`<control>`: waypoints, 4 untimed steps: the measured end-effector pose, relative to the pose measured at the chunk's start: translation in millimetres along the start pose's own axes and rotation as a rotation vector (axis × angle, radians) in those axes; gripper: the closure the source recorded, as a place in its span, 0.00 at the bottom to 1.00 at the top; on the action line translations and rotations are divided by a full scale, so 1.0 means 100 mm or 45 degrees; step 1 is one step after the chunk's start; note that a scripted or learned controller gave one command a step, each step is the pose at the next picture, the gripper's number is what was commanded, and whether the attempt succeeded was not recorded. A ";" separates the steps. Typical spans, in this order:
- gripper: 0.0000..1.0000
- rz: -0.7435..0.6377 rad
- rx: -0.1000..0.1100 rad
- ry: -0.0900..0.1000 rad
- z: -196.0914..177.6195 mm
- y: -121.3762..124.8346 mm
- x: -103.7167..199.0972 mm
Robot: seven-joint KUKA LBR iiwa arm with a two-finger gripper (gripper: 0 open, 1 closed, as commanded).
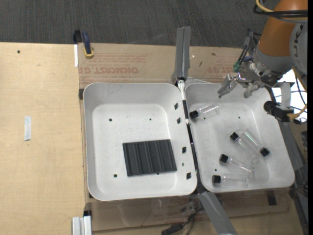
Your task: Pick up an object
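Clear vials with black caps, the things you could pick from, lie scattered in the right bin: one near its back left corner, the others toward the front right. You can see the gripper hanging above the bin's back rim, its two fingers spread apart with nothing between them, well apart from the nearest vial. In the left bin you have a dark ribbed tray lying flat on the floor.
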State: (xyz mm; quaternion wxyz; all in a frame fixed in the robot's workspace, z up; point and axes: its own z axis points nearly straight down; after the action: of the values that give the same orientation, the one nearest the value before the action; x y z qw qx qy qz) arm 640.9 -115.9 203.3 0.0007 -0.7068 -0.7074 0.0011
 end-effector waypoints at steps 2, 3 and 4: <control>0.00 -0.239 -0.002 0.000 1.12 -0.41 -0.71; 0.00 -0.293 -0.002 0.001 1.12 -1.03 -0.73; 0.00 -0.326 -0.002 0.001 1.13 -1.64 -0.66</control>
State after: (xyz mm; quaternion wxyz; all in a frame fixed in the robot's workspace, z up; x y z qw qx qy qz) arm 477.0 -182.1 91.1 0.0007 -0.6106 -0.7919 0.0001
